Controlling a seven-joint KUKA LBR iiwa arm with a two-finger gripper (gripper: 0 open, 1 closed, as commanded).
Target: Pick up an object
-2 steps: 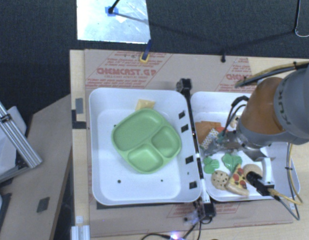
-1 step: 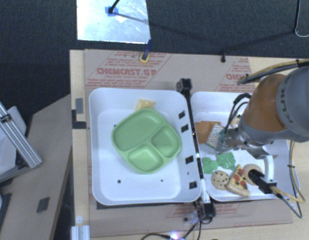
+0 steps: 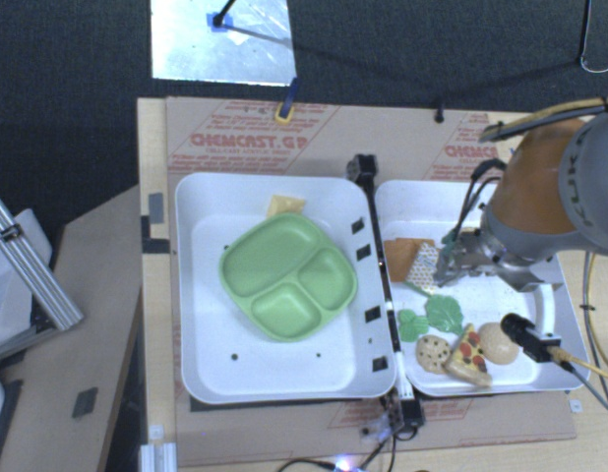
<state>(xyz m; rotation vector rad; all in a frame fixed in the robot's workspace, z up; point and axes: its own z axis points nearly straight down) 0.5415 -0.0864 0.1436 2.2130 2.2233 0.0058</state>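
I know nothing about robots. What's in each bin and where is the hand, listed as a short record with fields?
left bin: green divided plate; small yellow piece behind it
right bin: orange toast-like slice, green leafy toy, cookie, pizza slice, pale round bun
hand: low in right bin, beside the slice
grasp: cannot tell

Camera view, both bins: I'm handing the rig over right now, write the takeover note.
End effector: low in the right bin, over the tan piece and speckled piece; grip state unreadable.
Right bin also holds green leafy toy, cookie, pizza slice, round bun.
Left bin: green divided plate, yellow piece behind it.
Done: nothing visibly lifted.
Left: grasp one item and raise it.
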